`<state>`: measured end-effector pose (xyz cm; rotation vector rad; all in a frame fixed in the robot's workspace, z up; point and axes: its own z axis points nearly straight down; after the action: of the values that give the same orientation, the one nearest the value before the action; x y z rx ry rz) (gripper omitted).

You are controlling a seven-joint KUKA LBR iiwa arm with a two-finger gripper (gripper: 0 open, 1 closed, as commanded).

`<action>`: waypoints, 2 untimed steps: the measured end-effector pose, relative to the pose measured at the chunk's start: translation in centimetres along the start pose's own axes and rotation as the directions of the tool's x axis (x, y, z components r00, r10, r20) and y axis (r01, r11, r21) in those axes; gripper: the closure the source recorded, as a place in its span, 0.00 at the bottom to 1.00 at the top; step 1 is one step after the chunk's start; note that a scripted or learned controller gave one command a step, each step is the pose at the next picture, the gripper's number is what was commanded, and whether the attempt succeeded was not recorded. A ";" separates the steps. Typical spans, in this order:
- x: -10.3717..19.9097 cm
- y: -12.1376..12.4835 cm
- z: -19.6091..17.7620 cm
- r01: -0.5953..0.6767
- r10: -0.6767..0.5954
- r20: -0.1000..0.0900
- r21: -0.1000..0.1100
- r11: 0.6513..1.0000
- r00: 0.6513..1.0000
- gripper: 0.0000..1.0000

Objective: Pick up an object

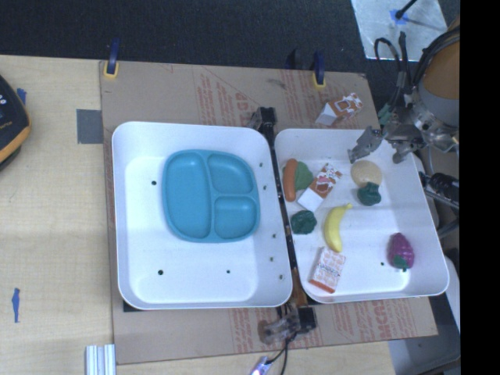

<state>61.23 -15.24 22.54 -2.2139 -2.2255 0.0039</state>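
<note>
My arm (439, 69) is grey with an orange band above the wrist, black cables looping beside it, ending in my grey metal gripper (380, 141).

The arm (441, 73) is cut off at the right of the frame, so just its wrist end and orange band show. Whether the fingers of the gripper (383, 141) are apart or together cannot be told. At the left edge a black and yellow device (11, 125) is cut off. At the bottom edge a grey metal piece (100, 358) and a cable clip (281, 330) are partly cropped. The print on the small packets (329, 269) is too small to read.
</note>
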 end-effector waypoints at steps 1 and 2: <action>-5.6 0.9 4.0 -0.001 0.001 0.003 0.000 1.000 1.000 0.00; -5.9 0.9 13.4 0.000 0.000 0.001 0.002 1.000 1.000 0.00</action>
<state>62.13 -21.12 9.18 -2.2128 -2.2250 0.0072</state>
